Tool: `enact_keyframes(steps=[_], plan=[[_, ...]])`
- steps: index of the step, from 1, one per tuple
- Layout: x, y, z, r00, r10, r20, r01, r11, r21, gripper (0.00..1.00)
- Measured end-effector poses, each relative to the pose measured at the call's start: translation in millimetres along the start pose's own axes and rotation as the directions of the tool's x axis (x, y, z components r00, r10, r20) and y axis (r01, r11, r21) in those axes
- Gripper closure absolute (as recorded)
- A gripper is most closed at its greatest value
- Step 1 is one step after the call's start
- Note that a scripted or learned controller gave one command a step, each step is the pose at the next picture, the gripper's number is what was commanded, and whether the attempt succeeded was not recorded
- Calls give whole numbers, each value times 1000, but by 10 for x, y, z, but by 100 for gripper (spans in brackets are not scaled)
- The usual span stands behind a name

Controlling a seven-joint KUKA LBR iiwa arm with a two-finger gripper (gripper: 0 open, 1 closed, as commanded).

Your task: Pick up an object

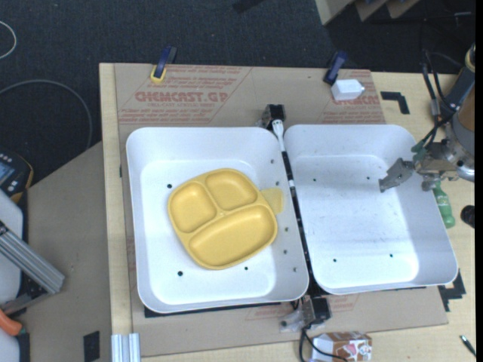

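Observation:
A yellow three-compartment plate lies flat in the left bin, near its middle. A pale yellow scrap pokes out from under the plate's right edge. My gripper hangs over the right side of the right bin, far from the plate. It is open: a grey finger points left into the bin, and a green-tipped finger lies over the bin's right rim. Nothing sits between them.
Both bins rest on a cardboard sheet on the bench. A white block and blue clamps sit at the back edge. A black bracket stands between the bins at the back.

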State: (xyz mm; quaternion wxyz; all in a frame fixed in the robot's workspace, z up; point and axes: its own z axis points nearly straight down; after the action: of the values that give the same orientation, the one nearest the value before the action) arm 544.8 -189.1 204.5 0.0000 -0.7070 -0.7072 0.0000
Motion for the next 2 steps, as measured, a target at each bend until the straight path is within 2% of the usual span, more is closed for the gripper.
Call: enact_keyframes(steps=[1,2], plan=[[73,-476,-887,1000,0,2,0,1000,-4,0],[442,-647,-2644,1000,-5,5,5,1000,-22,0]])
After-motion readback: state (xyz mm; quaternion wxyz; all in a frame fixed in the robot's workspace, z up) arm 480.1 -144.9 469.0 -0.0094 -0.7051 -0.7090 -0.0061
